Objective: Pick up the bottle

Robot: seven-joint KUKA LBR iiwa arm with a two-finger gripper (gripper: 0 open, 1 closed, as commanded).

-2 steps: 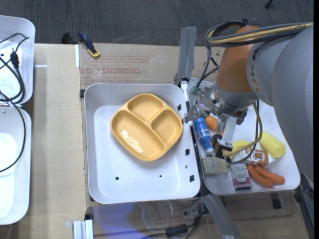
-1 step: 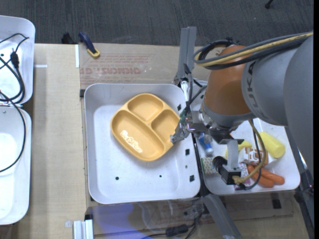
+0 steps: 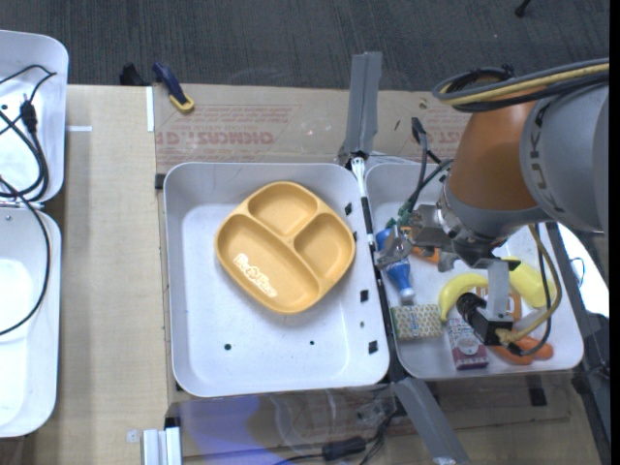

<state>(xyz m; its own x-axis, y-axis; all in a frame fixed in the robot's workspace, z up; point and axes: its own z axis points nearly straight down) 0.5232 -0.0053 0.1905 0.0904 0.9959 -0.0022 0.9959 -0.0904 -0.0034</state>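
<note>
- The bottle [image 3: 398,277] lay on its side in the right bin [image 3: 422,364], close against the wall shared with the left bin [image 3: 194,260], its blue end pointing toward the near edge.
- The gripper [image 3: 395,245] sat at the bottle's upper end, low in the bin, under the arm [image 3: 504,163]; whether it was closed or had any hold on the bottle could not be told.
- The bottle looked small and light, probably rigid plastic with a smooth, rounded body likely to roll or slip out of a pinch.
- A hold across the middle of its body, square to its length, seemed the safest; the dividing wall left little room on that side.
- Counted: one bottle, two bins, one yellow divided plate [image 3: 285,247] with three sections in the left bin.
- In the right bin: one banana [image 3: 463,287], one speckled sponge-like block [image 3: 418,322], one small red-labelled box [image 3: 467,350], and an orange item [image 3: 528,351] partly hidden.
</note>
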